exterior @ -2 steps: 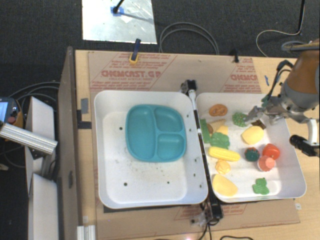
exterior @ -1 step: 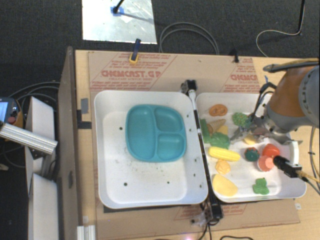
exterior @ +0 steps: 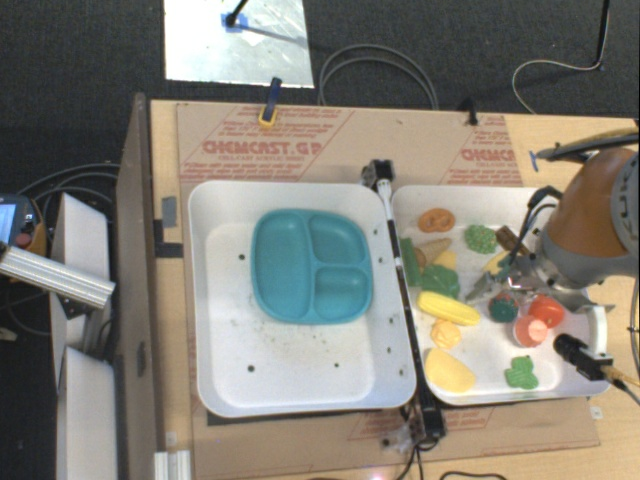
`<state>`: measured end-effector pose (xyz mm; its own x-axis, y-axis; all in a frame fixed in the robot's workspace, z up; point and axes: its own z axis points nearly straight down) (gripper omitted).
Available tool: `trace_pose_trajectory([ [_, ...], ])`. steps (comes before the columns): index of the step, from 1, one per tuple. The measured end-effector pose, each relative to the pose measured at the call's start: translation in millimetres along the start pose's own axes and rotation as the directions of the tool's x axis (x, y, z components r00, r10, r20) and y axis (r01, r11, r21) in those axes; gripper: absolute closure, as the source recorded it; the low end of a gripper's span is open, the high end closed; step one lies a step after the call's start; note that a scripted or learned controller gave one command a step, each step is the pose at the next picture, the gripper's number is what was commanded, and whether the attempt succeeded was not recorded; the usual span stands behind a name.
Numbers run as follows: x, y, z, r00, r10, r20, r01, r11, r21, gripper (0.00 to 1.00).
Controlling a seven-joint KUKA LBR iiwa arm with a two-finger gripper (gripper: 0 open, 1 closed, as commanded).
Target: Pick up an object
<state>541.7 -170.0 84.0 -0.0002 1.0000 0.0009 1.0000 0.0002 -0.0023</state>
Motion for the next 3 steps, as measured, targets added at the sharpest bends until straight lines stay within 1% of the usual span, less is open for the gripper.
trace_pose_trajectory([
  [1,0.2,2.7,-11.3,1.000,-0.002,0.001,0.002,1.000,-0.006,1.00],
  [2,7.2,-21.2,-122.8,1.000,-0.004,0.003,0.004,1.000,-0.013,1.00],
  [3,92.8,7.8,-95.3,1.000,-0.013,-0.002,0.013,1.000,-0.004,1.00],
])
